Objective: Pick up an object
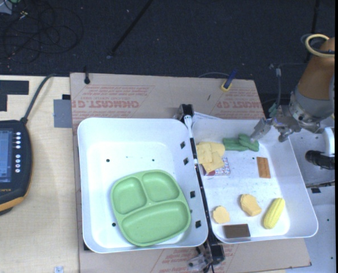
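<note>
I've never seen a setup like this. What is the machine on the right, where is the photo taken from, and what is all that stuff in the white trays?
The photo comes from one fixed camera above the bench, looking down at a slant. The grey and orange shape at the right is a robot arm reaching in; at its tip is a two-finger gripper, its "hand".

Two shallow white bins sit side by side. The left bin holds a green divided plate. The right bin holds toy items: a green piece just below the gripper, a yellow piece, an orange bar, a corn cob, two small yellow-orange lumps and a brown block.

The gripper hovers by the green piece; I see nothing between its fingers. A handheld control screen lies at far left.
</note>
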`<control>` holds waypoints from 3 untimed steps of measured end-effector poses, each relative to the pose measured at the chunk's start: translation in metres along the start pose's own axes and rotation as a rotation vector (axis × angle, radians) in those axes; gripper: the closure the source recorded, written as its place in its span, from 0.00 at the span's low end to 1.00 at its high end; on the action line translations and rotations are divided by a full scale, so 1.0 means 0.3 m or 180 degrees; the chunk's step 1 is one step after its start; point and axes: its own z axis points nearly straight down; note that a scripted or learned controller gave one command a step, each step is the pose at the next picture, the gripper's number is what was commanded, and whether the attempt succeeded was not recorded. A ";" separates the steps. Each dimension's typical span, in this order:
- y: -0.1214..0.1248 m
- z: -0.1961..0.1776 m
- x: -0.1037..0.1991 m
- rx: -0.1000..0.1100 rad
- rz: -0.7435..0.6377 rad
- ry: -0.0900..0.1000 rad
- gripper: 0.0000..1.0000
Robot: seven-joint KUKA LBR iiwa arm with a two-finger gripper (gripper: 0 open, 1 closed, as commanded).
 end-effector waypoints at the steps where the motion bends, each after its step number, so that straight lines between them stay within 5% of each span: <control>1: -0.124 0.254 0.034 0.0005 -0.0010 -0.0003 0.00; 2: -0.115 0.203 0.026 -0.0012 -0.0005 -0.0011 1.00; 3: -0.117 0.206 0.026 -0.0007 -0.0001 -0.0010 0.00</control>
